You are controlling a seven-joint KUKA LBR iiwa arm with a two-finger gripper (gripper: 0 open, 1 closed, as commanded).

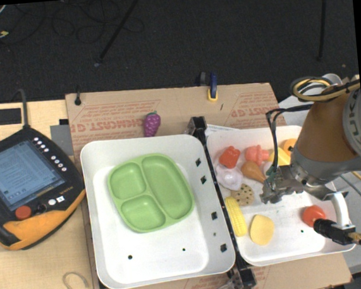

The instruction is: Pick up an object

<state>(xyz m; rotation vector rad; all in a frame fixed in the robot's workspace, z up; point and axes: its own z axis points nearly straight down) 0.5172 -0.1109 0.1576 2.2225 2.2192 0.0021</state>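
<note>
Nearest us in the right bin [286,251], we see a yellow disc [261,229] and a corn cob [236,216], both lying toward the camera and left of our end effector [273,192]. Just left of it lies a spotted cookie [243,195], the likeliest target. We cannot tell how wide it is set. Farther back lie red and pink toys [242,156].

arm [332,139] in from the right, orange band above the wrist, angled down-left; gripper [272,190] low and pointing down, can't make out the tip
</note>
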